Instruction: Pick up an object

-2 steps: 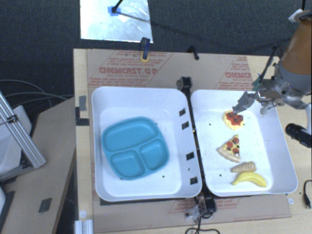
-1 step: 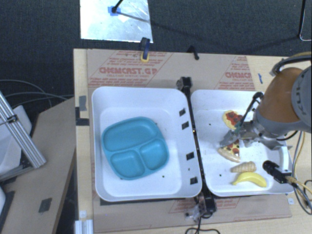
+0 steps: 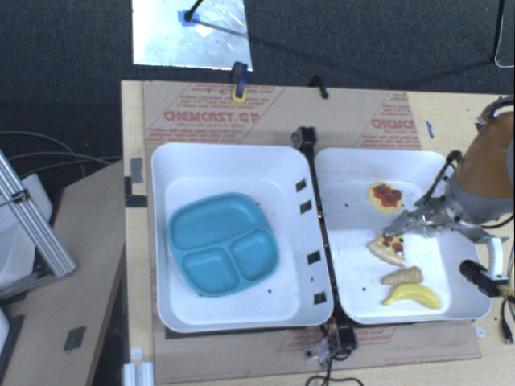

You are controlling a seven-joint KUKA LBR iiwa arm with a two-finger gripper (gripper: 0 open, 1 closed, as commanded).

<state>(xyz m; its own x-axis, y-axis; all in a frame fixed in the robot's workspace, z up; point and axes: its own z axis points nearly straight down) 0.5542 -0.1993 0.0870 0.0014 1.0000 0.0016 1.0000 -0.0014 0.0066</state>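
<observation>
The right bin (image 3: 354, 175) holds several toy foods. A round pizza piece with red topping (image 3: 385, 196) lies near its back. A pizza slice (image 3: 389, 250) lies in the middle, with a beige cone-shaped piece (image 3: 401, 277) and a yellow banana (image 3: 413, 297) nearer the front edge. My gripper (image 3: 397, 233) reaches in from the right and sits low over the back edge of the pizza slice, just touching or hovering above it. Nothing is visibly lifted.
The left bin (image 3: 173, 175) holds a blue divided plate (image 3: 223, 244). A black divider with clips (image 3: 315, 223) runs between the bins. The grey and orange arm (image 3: 483, 175) covers the right bin's far right side.
</observation>
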